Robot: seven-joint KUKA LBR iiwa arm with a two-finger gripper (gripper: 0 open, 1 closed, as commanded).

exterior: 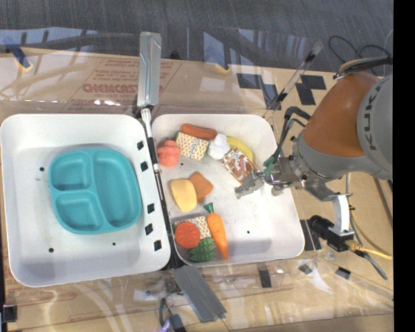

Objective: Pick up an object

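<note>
The left bin (pixel 14 206) holds a teal divided tray (pixel 95 189) with three compartments, lying flat near its middle. All the small things lie in the right bin (pixel 280 216), and places below are given relative to it.

Against its left wall sits a pinkish-red round fruit (pixel 169 153). Toward the centre-left lie a pale yellow rounded piece (pixel 184 194) and, touching its right side, an orange-brown piece (pixel 201 185). In the near left corner is a red tomato-like round (pixel 188 234) on a patterned packet, with a green leafy piece (pixel 202 250) just beside it and an orange carrot (pixel 218 234) with a green top lying lengthwise.

Along the far wall lies a reddish sausage (pixel 198 131), with a checkered packet (pixel 191 146) just below it. To the right of these sit a small white object (pixel 218 146), a yellow banana (pixel 240 147) and a brown-and-red printed packet (pixel 236 164).

The tool (pixel 250 185) hangs over the right half of the bin, just beside the printed packet's near right corner. Its grey fingers appear close together, but nothing can be seen between them; whether it touches the packet cannot be told.
</note>
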